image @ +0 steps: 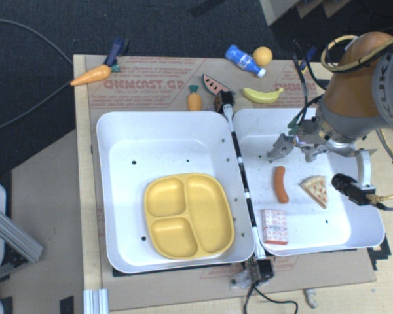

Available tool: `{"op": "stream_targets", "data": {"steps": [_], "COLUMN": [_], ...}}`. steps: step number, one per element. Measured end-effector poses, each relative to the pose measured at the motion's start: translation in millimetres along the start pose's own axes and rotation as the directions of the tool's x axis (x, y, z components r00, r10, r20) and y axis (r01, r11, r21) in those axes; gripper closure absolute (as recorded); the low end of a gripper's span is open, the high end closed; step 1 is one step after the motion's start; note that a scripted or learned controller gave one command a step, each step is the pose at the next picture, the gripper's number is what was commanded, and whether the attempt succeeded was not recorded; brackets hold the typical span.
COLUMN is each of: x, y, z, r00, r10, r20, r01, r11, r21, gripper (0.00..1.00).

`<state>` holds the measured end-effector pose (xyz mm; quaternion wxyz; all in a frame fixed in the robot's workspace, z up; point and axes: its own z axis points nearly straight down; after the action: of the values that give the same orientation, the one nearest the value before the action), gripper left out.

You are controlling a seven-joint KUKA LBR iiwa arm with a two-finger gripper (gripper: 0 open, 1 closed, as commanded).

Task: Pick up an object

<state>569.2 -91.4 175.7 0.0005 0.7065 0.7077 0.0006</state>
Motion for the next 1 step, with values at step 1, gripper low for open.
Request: {"op": "stream_targets", "data": {"steps": [1], "x": [-27.9], "y": [-6.3], "z": [91.3], "r00": [1.0], "r10": [0.003], "r20": [0.0], "r01": [-0.003], "r11": [1.0], "r21": [0.002], "gripper": [0.0]}}
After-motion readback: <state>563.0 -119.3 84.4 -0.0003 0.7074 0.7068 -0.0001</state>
